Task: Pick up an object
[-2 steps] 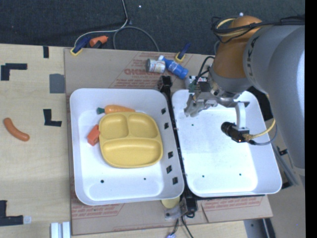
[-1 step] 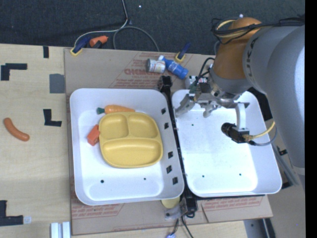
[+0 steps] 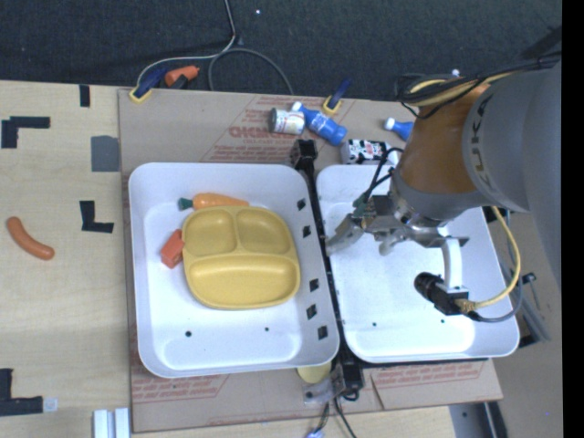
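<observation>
Over the right shallow white bin [image 3: 484,336] hangs the grey two-finger gripper [image 3: 381,235]. Its fingers' state I cannot tell. A yellow divided plastic plate [image 3: 242,255] lies left.

Probably a robotics lab: taped bench [image 3: 55,181], clamped white bins [image 3: 155,336], cables.

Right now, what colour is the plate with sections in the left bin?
The divided plate is yellow, seen in the camera view looking down on the left bin.
</observation>
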### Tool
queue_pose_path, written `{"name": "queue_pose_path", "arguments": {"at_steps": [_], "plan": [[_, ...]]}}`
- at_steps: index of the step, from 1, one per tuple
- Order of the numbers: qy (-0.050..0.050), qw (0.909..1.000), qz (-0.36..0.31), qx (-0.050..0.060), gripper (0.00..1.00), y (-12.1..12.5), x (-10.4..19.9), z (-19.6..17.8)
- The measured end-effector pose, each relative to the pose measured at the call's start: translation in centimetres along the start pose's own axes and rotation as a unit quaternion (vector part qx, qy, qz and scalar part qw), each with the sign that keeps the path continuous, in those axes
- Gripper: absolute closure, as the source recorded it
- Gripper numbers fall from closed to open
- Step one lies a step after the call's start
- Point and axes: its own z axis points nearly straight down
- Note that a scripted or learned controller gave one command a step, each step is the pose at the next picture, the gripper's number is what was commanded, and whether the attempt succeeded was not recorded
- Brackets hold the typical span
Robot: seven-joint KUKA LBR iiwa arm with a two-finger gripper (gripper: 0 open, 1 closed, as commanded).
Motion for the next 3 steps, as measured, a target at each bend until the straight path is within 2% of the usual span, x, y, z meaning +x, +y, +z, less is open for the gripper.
{"name": "queue_pose_path", "arguments": {"at_steps": [1,2,3], "plan": [[-0.001,1.0000,0.002,-0.002,0.00,2.1,-9.9,5.7],[0.001,1.0000,0.002,0.001,0.00,-6.2,-15.4,8.7],[-0.002,1.0000,-0.005,-0.006,0.00,2.9,-8.1,9.8]]}}
